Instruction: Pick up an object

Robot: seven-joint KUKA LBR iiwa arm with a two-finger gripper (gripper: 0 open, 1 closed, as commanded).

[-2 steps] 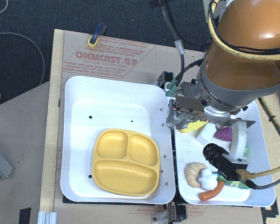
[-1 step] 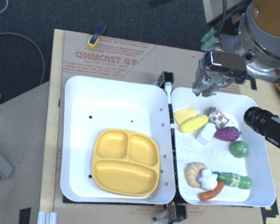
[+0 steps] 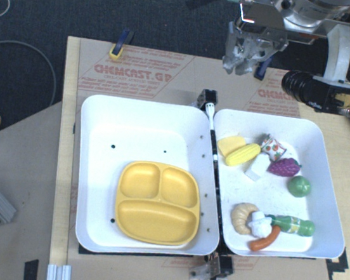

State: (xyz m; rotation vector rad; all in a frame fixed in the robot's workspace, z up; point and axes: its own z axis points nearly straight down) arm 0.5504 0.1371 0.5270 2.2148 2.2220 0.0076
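Hovering high beyond the far rims of both bins, the gripper (image 3: pixel 247 64) holds nothing; its fingers hang a small way apart, clearly open, with only bare board beneath them. By my reckoning the pick is at its start, with no object chosen. All the candidates lie in the right bin (image 3: pixel 329 160): a corn cob (image 3: pixel 242 154) beside a yellow wedge (image 3: pixel 230 143), a purple piece (image 3: pixel 285 166), a green ball (image 3: pixel 299 186), a green bottle (image 3: pixel 291 225) and an orange sausage (image 3: pixel 263 239). The next move calls for travelling toward the near side, over that bin, then descending onto one piece. The left bin (image 3: pixel 101 120) carries a yellow divided plate (image 3: pixel 157 202). Red lettering on the board (image 3: pixel 140 67) reads roughly "CHEMCAST", the remainder too faint to make out.
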